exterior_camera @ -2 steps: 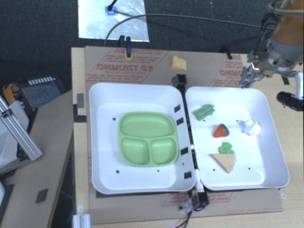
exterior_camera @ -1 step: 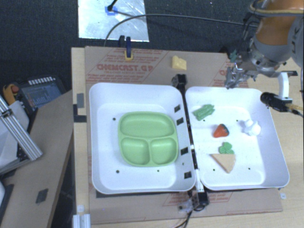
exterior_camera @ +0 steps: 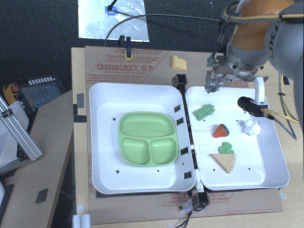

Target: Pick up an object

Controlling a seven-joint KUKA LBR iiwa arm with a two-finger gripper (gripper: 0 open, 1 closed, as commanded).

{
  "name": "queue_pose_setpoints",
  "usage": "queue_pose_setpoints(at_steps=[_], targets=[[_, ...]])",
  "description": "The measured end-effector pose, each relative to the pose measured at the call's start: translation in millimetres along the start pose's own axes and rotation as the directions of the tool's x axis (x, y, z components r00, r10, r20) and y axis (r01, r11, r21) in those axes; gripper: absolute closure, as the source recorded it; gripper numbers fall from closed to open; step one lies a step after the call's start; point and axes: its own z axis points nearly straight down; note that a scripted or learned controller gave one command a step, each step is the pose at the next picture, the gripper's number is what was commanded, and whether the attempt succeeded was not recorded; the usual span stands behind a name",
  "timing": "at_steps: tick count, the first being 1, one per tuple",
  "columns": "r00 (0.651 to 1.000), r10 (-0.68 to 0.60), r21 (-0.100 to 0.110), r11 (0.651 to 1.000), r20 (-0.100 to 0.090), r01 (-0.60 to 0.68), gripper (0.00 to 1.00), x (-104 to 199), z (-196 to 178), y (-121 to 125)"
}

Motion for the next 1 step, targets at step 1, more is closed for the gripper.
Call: queue_pose_setpoints(at_steps=[1], targets=[[1.0, -0.001, 0.0, 1.0, -0.001, 0.001, 1.0, 60.4, 13.1, -4.9]])
